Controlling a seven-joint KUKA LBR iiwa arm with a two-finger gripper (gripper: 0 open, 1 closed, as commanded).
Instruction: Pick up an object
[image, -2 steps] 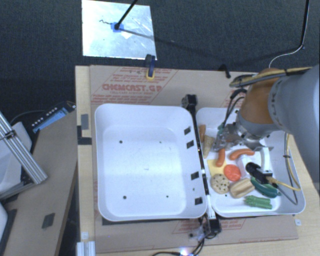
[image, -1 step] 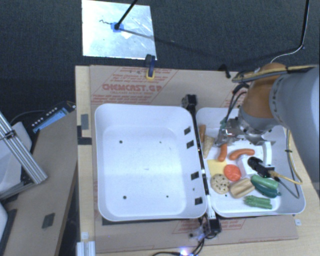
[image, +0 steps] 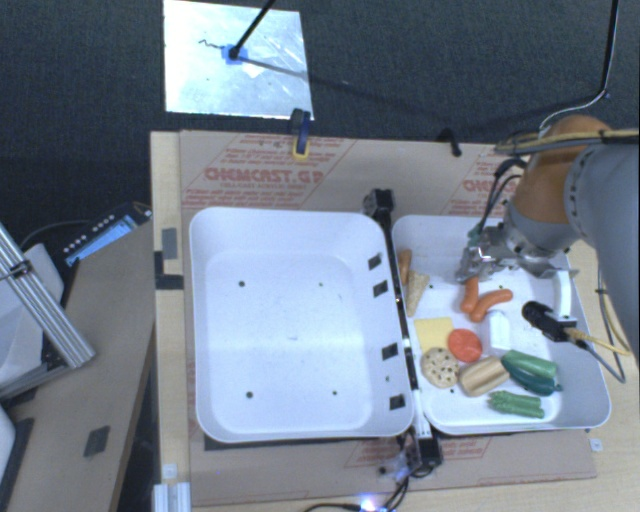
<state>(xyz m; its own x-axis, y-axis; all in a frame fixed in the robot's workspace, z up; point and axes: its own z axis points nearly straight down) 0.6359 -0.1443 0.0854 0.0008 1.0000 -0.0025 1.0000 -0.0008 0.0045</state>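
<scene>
My gripper (image: 476, 264) hangs over the back of the right bin (image: 590, 400), just above and behind two orange sausages (image: 470, 294) (image: 493, 302). Nothing shows between its fingers. In front of them lie a yellow cheese square (image: 432, 331), a red tomato (image: 464, 345), a small white piece (image: 497, 329), a cookie (image: 438, 368), a tan bread roll (image: 482, 375), a green pepper (image: 530, 367) and a green pickle (image: 517, 403). A tan wedge (image: 414, 291) and a thin orange stick (image: 405, 266) lie by the bin's left wall.
The left bin (image: 215, 400) stands beside the right one, joined by a black divider with clips (image: 392, 300). The grey arm (image: 600, 190) comes in from the right above the right bin's far corner. A foil sheet (image: 240, 60) lies behind the bench.
</scene>
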